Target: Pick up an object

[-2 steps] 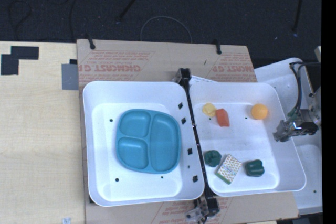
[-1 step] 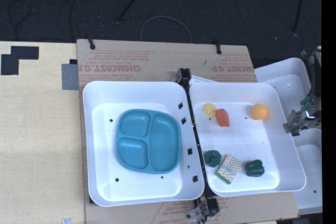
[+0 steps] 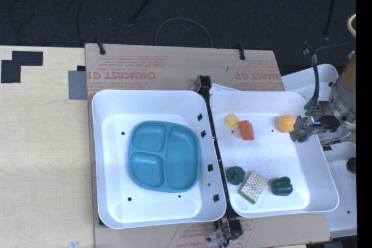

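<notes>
Orange ball (image 3: 286, 123), smooth and round, lies at the right bin's (image 3: 325, 197) far right edge, just beside the end effector (image 3: 300, 132), whose grip state cannot be told. A teal compartmented plate (image 3: 164, 155) sits in the left bin (image 3: 110, 103).

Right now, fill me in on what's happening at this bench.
A robot arm reaches in from the right, its hand at the right bin's far-right edge, beside an orange ball. Nothing shows between its fingers. Also in that bin lie a yellow piece, a red block, two dark green items and a patterned box. The left bin holds a blue divided tray.
</notes>
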`<state>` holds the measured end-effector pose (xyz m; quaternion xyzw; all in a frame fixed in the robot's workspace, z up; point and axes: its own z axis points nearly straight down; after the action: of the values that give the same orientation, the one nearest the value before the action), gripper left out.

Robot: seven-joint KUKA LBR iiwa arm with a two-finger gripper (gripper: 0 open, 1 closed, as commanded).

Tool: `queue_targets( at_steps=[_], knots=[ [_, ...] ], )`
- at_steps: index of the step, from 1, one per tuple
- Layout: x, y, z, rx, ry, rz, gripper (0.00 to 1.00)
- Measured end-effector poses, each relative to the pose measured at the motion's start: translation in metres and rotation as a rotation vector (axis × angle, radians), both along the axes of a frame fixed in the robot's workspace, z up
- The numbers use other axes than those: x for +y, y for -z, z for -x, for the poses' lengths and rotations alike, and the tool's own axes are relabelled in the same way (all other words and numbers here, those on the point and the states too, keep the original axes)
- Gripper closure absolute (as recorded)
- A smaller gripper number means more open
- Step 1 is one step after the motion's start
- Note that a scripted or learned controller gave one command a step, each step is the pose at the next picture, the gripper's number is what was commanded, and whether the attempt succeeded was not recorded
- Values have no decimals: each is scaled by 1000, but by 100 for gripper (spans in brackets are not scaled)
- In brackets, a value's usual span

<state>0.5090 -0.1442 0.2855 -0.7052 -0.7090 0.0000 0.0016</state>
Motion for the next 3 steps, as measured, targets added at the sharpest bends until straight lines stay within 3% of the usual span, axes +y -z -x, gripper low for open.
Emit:
queue_targets(
  at_steps=[3],
  knots=[
    [146, 39, -23, 4, 2, 1, 100]
  ],
)
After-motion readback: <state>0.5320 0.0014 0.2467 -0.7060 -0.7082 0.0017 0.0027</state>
